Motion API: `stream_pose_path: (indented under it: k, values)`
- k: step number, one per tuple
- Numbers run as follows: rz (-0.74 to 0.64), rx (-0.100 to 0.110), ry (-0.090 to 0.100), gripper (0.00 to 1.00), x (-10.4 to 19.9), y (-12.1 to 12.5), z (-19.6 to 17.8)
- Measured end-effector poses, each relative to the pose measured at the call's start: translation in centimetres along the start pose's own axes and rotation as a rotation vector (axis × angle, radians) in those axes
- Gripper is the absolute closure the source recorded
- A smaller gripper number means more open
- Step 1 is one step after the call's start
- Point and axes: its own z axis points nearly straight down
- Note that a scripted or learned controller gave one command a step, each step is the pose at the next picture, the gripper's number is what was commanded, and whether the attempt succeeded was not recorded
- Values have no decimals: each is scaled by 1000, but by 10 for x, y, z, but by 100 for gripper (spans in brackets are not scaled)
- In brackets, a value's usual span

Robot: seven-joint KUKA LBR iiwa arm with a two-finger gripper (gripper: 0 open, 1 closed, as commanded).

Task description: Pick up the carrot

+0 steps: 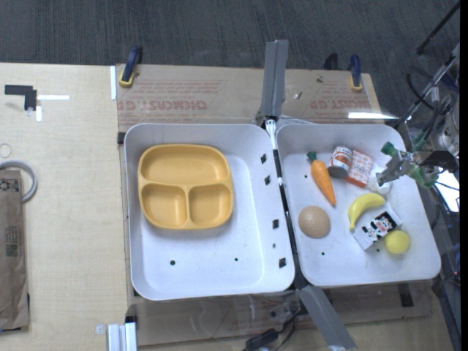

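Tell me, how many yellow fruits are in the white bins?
2, both in the right white bin: a curved yellow banana near the middle, and a small round yellow lemon toward the near right corner, beside a small black-and-white box. None looks hidden.

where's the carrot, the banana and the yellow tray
carrot (323, 182), camera view, middle of its orange body
banana (363, 206), camera view, middle of its curve
yellow tray (186, 186), camera view, on the ridge between its compartments
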Motion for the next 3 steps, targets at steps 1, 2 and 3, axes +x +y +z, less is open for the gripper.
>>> stream_pose_path:
  k: [1,2,3]
  values:
    - [-44,1,0,0,64,19,89]
    - [-123,-3,0,0,69,61,174]
    - [-120,-3,-1,100,68,61,165]
